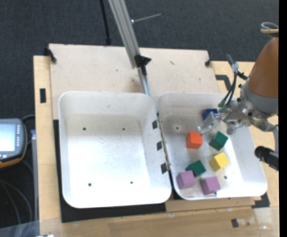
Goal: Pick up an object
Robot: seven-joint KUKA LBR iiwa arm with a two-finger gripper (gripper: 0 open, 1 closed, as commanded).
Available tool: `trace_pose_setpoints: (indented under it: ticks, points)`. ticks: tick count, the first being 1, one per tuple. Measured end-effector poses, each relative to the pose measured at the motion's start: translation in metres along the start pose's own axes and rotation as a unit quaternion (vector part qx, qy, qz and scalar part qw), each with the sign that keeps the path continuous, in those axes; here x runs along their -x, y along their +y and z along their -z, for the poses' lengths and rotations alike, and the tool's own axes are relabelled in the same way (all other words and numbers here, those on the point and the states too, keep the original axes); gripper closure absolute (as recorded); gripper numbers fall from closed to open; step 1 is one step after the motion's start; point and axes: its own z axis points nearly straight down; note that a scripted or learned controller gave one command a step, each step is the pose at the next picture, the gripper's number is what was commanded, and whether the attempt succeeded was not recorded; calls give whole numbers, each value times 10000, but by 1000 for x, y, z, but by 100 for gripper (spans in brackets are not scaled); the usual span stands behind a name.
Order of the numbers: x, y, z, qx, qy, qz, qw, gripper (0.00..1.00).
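Two white bins sit on the table [99, 68]; the claw [213, 123], state unclear, should descend straight above one block like the orange cube [194, 140].

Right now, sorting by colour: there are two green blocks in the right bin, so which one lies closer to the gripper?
The upper green block, right of the orange block, just below the gripper. The other green block sits lower, above the purple blocks.

lab – robot bench [128, 68] | twin white bins [109, 147] | aluminium camera mast [126, 28]
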Motion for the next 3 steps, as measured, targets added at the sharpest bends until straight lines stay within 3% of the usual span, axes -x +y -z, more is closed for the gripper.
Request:
trace_pose_setpoints:
  ticks: [1, 2, 3]
  points:
    - [-51, 18, -50, -23, 3, 24, 10000, 0]
    - [-69, 62, -38, 16, 0, 22, 10000, 0]
    - [-22, 10, -10, 3, -10, -31, 10000, 0]
